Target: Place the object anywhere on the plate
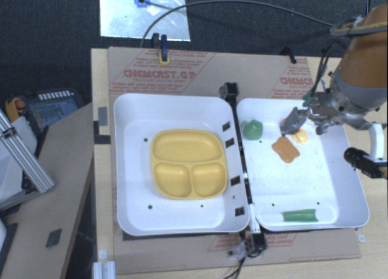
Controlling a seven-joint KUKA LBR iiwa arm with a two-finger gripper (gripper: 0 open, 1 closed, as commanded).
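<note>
Orange flat piece (pixel 285 149) lies loose in right bin (pixel 339 181) near its far edge, just under the claw (pixel 295 124), whose opening I cannot tell; looks light, thin, likely stiff, so pinch across narrow sides, plate (pixel 185 164) waits in left bin (pixel 130 150).

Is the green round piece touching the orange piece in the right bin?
Apart. The camera view shows bare white bin floor between the green round piece near the divider and the orange piece lying further right.

Two bins (pixel 182 105), one plate (pixel 185 162), four objects (pixel 253 129)
</note>
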